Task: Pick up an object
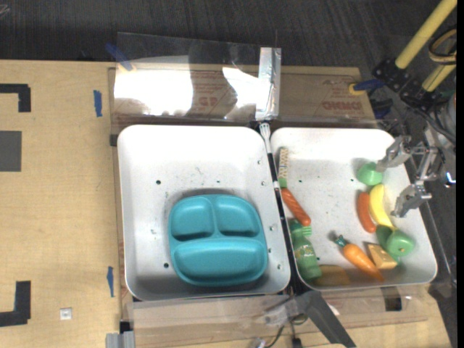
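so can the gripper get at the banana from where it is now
Probably yes. The gripper sits at the right bin's right side with the banana just beside it and nothing lying on top. An orange piece and green pieces crowd close, so a clean grasp could be tight.

Bright, even overhead light; strong glare whitens the clear plastic sheet (196, 85) behind the bins. Soft shadows gather along the near wall of the left bin (138, 281). Focus is slightly soft overall.
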Available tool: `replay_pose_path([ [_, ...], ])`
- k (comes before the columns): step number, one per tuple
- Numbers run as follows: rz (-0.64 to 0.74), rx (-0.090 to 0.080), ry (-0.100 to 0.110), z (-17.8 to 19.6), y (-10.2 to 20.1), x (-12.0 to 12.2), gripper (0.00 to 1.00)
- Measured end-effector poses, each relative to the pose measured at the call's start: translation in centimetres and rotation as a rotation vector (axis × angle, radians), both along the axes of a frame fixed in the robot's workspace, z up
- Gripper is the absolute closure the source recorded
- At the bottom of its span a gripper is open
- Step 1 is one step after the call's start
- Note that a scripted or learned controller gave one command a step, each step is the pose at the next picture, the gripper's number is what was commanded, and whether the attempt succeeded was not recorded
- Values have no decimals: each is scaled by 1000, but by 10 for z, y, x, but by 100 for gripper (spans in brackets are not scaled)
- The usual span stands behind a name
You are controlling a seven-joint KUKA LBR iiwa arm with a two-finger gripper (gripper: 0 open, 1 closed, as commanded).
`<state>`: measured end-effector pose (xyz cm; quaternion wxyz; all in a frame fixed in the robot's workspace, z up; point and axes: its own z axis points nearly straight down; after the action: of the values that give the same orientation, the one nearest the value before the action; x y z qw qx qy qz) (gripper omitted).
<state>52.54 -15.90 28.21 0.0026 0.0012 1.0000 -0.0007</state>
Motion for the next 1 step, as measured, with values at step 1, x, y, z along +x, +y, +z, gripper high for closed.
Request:
replay_pose_path([
  [1,-75,3,12,-146,-34,-28,0],
])
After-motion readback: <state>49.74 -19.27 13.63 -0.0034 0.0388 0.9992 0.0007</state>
